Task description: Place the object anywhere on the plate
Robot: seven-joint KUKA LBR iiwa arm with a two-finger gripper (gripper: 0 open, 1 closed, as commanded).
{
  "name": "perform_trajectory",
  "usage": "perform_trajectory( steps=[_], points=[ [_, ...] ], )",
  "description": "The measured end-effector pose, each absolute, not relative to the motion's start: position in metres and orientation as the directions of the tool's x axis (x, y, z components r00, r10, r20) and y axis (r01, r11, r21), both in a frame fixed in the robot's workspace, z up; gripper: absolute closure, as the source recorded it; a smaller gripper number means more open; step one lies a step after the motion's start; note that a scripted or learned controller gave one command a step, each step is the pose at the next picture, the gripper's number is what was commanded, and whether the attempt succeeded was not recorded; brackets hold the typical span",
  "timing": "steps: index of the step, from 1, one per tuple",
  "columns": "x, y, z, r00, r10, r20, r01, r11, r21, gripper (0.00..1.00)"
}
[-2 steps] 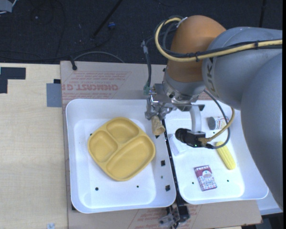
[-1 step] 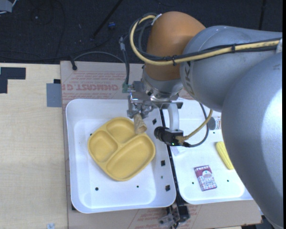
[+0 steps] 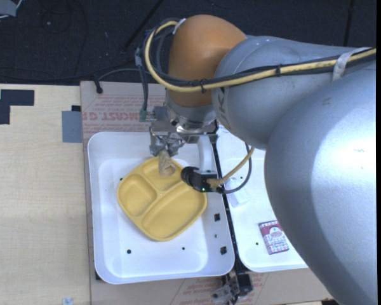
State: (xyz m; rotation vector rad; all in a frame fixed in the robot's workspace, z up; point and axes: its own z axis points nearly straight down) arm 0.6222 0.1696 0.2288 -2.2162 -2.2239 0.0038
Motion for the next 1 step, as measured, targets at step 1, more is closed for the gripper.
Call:
perform_trajectory(
  steps=[1],
  points=[
    [0.6216,0.1683,0.2296,-0.003,1.000,-0.002,1.000,0.003,-0.004,0.00]
  ],
)
